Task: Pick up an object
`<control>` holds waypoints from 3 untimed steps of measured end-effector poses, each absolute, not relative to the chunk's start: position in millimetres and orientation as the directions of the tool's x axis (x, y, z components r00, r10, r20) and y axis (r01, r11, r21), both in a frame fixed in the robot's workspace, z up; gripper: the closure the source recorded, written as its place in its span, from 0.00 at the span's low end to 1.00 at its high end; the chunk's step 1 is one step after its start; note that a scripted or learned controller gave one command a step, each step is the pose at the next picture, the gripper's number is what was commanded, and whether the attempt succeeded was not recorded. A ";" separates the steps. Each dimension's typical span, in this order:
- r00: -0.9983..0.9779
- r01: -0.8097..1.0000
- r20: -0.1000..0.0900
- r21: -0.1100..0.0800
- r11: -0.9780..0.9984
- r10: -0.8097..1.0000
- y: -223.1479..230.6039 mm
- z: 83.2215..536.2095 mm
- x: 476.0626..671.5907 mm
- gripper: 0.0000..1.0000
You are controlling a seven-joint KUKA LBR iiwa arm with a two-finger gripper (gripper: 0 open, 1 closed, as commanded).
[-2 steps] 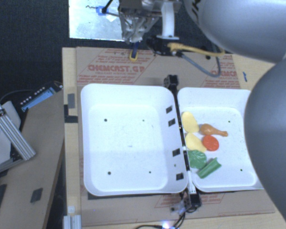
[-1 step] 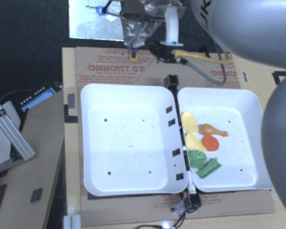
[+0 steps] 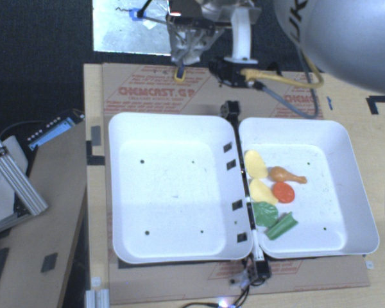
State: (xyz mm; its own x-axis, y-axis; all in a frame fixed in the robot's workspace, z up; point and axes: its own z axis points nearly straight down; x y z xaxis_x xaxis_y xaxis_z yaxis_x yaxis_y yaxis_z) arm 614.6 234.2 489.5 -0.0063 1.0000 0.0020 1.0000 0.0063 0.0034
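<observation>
Five small toy foods sit bunched in the right bin (image 3: 346, 172), all hard against its left wall, between nine and seven o'clock of that bin: a pale yellow piece (image 3: 256, 164) at the top, an orange drumstick (image 3: 287, 174) just beside it, a second yellow piece (image 3: 263, 192) below, a red disc (image 3: 283, 192) touching that one, then a green leafy piece (image 3: 265, 213) and a dark green pod (image 3: 282, 225) lowest. I judge any of them could serve as the pick; the drumstick and the pod lie a little freer of the wall, so they look the easier targets from where I sit.

Over at twelve o'clock of the whole view, the gripper (image 3: 191, 47) hangs high above the cardboard sheet (image 3: 154, 92), well apart from the pile, so nothing is lifted yet. I cannot tell whether the jaws are wide or narrow; the tool is a blur of metal from here.

Left of the hinge, the left bin (image 3: 173, 191) shows bare white floor with a few dark dots. Both bins rest on the cardboard, which lies on the table (image 3: 58, 191). Beyond are dark flooring and a shiny metal plate (image 3: 125, 15) at eleven o'clock.
</observation>
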 end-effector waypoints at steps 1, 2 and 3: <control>-0.006 1.000 0.002 0.004 0.006 1.000 234.0 524.0 597.6 1.00; -0.007 1.000 -0.001 -0.007 0.007 1.000 216.6 473.8 481.3 1.00; -0.005 1.000 0.002 0.002 0.005 1.000 234.8 494.0 486.5 1.00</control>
